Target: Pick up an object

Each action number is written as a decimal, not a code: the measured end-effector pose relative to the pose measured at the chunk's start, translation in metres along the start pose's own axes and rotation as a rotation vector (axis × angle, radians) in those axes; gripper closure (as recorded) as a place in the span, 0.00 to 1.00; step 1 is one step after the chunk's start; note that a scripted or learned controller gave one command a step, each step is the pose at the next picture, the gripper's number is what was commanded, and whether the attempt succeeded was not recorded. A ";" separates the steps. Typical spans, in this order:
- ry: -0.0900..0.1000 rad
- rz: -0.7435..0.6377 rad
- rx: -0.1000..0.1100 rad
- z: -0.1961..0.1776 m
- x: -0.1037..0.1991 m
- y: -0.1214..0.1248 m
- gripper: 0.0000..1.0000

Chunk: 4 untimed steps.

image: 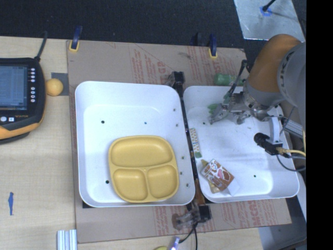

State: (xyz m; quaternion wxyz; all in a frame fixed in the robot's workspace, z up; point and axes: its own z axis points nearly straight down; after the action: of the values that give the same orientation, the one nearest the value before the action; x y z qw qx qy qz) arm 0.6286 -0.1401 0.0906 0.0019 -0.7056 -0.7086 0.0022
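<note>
My gripper (227,117) hangs low over the back of the right bin (244,191), under the grey wrist and its orange band. It stands open, and nothing shows between its fingers. A small green object (214,107) lies just left of the gripper, close to its left fingertip. A brown and white snack packet (217,176) lies near the front left corner of the right bin, well apart from the gripper. A yellow divided plate (144,167) rests in the front of the left bin (93,103).
A narrow printed strip (194,142) lies along the rim between the two bins. Another green piece (223,79) sits outside, behind the right bin. A black cable plug (265,142) juts over the right bin's right side. A teach pendant (18,98) and an orange ball (54,86) lie far left.
</note>
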 end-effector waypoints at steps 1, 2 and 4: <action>-0.001 -0.001 -0.004 -0.002 0.020 0.028 0.00; 0.000 -0.004 0.000 -0.016 0.019 0.029 1.00; 0.001 -0.001 -0.006 -0.159 0.051 -0.030 1.00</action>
State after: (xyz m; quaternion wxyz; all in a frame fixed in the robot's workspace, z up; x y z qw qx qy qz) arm 0.5991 -0.0893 0.2494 -0.0001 -0.7053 -0.7089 -0.0002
